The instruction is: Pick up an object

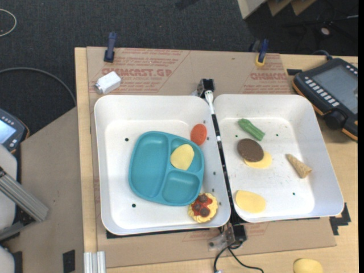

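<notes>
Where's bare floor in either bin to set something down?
Left bin: the strip left of the teal divided plate. Right bin: the corner behind the green piece and the floor between the cone and yellow disc. It is crowded along the divider, by the orange piece and small pizza.

Blue tray [153,172] (yellow piece [182,156] inside)

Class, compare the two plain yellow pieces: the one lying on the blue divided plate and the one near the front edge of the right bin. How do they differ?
The yellow piece on the blue plate lies in the left bin, in a plate compartment; the yellow piece in the right bin rests directly on the bin floor. The first is taller than wide, the second wider and flatter-looking. Both are smooth, rounded and plain yellow.
</notes>
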Robot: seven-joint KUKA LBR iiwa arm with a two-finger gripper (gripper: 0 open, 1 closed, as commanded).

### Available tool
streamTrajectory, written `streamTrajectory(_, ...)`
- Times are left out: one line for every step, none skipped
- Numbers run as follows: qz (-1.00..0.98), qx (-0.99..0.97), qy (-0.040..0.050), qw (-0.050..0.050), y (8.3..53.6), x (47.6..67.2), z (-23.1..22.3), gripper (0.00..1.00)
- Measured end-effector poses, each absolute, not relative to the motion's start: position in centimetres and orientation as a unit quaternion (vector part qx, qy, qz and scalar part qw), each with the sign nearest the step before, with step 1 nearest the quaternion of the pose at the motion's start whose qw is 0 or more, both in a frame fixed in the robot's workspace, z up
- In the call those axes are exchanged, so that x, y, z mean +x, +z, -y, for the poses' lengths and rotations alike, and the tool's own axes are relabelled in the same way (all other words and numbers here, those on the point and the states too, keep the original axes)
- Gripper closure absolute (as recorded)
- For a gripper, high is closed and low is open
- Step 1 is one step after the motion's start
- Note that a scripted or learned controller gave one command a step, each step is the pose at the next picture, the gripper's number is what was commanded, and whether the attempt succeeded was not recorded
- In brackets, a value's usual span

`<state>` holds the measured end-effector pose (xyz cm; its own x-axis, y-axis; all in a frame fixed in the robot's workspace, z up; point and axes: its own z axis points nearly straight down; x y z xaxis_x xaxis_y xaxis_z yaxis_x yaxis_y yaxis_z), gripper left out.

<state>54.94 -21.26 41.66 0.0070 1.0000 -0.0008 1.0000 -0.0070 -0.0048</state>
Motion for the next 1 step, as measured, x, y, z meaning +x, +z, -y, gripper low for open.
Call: streamTrajectory(0.708,-0.706,0.0017,0.004,28.46,61.81,19.53,1.00)
